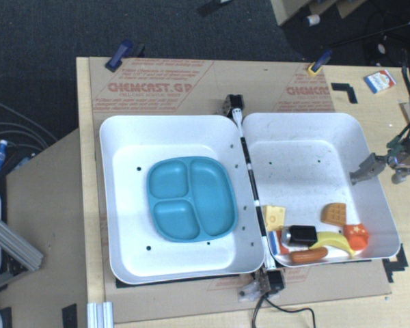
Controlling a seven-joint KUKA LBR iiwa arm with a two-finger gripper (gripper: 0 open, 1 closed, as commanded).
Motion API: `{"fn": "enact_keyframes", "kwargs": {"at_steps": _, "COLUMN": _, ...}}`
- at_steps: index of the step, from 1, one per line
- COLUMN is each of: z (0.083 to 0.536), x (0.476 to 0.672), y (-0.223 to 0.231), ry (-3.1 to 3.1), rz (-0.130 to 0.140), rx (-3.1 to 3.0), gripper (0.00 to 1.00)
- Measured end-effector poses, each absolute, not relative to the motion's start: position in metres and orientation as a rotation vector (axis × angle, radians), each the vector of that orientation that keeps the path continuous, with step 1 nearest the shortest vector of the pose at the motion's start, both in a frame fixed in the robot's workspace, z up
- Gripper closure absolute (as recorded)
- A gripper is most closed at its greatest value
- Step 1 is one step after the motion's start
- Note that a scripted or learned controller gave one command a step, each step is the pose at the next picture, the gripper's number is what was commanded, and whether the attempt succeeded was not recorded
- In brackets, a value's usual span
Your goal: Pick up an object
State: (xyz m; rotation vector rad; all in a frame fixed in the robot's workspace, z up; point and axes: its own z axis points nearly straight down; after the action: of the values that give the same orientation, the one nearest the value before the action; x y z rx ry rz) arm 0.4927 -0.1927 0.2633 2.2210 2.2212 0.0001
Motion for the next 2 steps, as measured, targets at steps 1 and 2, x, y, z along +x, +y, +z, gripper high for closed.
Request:
{"fn": "enact_keyframes", "kwargs": {"at_steps": 1, "z": 0.0844, "x": 0.4789, "y": -0.1980, "ry": 2.221, "rz": 0.000, "rx": 2.222, "gripper": 0.00}}
{"fn": "enact_keyframes", "kwargs": {"at_steps": 2, "z": 0.0941, "x": 0.4791, "y": -0.1980, "ry": 2.219, "rz": 0.001, "rx": 2.222, "gripper": 1.00}}
